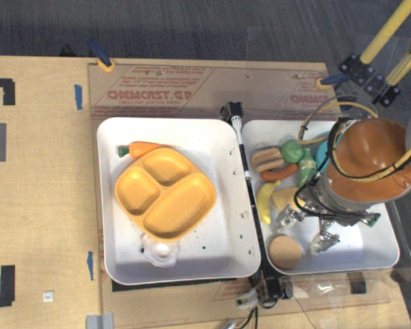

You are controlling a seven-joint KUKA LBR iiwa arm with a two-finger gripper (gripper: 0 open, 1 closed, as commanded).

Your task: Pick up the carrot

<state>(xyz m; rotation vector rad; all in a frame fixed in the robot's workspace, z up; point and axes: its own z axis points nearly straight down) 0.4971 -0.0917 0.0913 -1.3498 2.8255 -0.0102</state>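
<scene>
The carrot (145,148) is lodged behind the tray (166,192) in the left bin (219,252); the end effector (307,228) is positioned over the right bin (377,249).

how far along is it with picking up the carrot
Nothing looks done yet. The carrot lies in the left bin, tucked against the top edge of the yellow plate. The hand is over the right bin, among the toy food. Left: cross over, grasp the carrot, lift.

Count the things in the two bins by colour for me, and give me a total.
Orange: 2, the carrot and the tray
White: 1, a small item below the tray
Green: 1
Red: 1
Yellow: 1
Tan or brown: 3
Total: 9 that I can make out; the arm hides part of the right bin.
</scene>
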